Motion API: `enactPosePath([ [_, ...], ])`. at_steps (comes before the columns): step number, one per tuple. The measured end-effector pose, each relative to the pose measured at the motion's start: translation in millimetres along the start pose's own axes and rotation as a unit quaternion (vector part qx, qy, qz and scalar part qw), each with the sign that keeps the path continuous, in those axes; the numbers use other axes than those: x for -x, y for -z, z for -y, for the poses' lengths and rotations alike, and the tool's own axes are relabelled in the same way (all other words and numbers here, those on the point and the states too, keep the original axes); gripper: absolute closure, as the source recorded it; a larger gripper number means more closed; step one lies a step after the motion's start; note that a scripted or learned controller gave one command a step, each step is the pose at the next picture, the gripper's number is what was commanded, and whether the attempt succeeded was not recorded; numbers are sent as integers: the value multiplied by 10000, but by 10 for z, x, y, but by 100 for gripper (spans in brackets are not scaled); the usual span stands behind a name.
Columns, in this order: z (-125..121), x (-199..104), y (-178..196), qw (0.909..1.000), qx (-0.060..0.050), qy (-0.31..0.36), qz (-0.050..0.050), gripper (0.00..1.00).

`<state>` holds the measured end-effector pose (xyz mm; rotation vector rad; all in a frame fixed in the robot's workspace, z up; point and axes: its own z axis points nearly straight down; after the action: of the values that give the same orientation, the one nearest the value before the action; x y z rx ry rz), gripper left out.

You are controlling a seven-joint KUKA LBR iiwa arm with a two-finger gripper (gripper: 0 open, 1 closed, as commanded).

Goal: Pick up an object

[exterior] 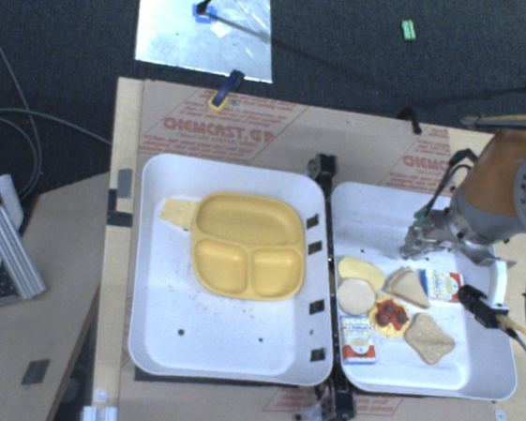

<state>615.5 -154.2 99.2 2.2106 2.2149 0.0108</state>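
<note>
My gripper (416, 248) hangs over the right bin (376, 213), just above and right of the food pile. Its fingertips point down toward a triangular bread slice (408, 287). Around that slice lie a pale yellow piece (360, 269), a round white disc (357, 296), a red-topped piece (390, 316), a brown bread slice (429, 338), a small red and white carton (442, 284) and a blue and white carton (357, 338). Nothing shows between the fingers.
The left bin (151, 324) holds a yellow three-compartment tray (245, 244) and a pale yellow flat piece (179, 212) at its upper left. Black clips (324, 169) join the two bins along the middle. Bare floor shows in the right bin's far half.
</note>
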Motion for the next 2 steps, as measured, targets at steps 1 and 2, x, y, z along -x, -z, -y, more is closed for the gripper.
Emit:
enactPosePath([
  [1,3,-1,-6,10000,-5,2,-1,0],
  [2,478,-526,-147,10000,-81,19,-32,0],
])
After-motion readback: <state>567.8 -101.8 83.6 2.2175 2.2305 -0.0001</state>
